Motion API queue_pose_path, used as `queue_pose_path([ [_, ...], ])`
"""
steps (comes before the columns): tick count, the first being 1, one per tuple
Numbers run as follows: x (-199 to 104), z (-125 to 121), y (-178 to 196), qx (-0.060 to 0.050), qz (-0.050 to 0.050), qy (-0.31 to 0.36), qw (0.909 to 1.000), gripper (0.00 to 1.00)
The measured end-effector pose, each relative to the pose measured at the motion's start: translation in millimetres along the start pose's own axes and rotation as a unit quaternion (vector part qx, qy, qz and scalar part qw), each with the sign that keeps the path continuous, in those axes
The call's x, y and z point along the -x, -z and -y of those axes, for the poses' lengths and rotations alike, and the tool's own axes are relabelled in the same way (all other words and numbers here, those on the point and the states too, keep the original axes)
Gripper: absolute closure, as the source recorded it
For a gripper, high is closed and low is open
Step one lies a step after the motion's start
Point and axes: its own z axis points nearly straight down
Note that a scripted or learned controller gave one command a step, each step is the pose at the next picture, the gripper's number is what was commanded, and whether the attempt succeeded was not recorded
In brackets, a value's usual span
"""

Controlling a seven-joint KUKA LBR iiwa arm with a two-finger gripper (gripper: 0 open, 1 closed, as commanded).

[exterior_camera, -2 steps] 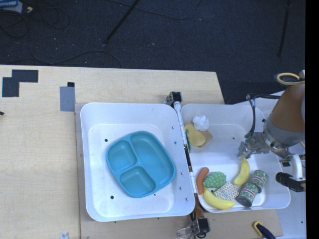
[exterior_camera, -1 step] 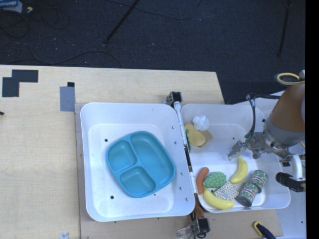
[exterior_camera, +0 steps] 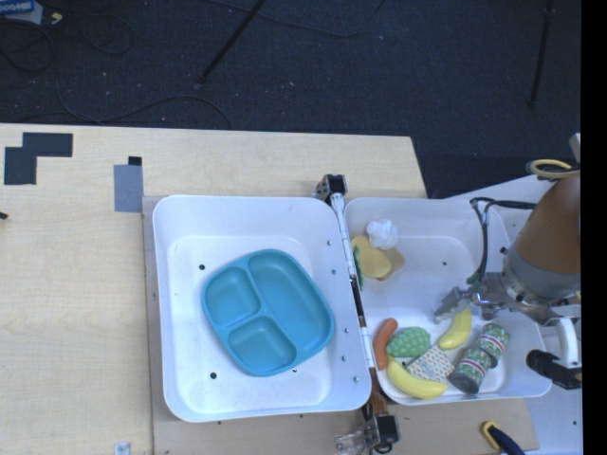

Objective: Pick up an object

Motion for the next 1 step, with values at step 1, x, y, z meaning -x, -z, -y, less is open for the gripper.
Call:
queue_pose_path([
  [1, 0.6, -0.2, 9.3, -0.001, -0.002, -0.002, 1.0000, 1.00],
])
